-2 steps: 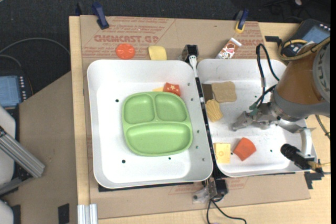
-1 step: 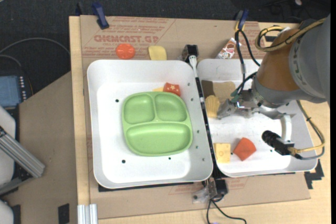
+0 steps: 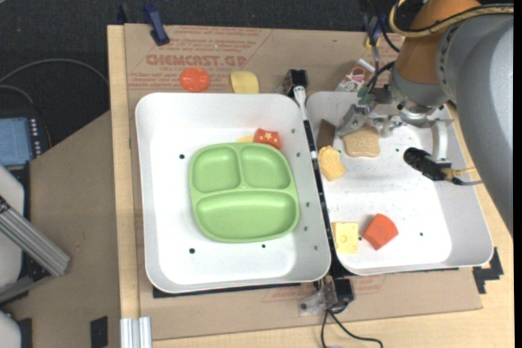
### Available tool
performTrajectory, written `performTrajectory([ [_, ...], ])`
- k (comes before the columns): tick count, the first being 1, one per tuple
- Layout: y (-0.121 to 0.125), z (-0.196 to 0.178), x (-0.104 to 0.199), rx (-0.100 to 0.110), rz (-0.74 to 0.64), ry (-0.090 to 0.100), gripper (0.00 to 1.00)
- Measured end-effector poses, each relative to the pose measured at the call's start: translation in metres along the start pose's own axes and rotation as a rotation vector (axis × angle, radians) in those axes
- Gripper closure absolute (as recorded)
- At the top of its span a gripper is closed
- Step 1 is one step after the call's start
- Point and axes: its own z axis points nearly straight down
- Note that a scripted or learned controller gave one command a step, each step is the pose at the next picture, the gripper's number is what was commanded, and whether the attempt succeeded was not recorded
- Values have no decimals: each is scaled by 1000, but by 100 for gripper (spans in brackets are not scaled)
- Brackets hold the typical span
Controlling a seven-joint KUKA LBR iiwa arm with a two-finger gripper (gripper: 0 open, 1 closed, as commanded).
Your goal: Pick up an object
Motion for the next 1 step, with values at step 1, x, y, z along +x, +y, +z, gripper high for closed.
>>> performTrajectory([
  [1, 12, 1, 8, 5, 2, 1, 0],
])
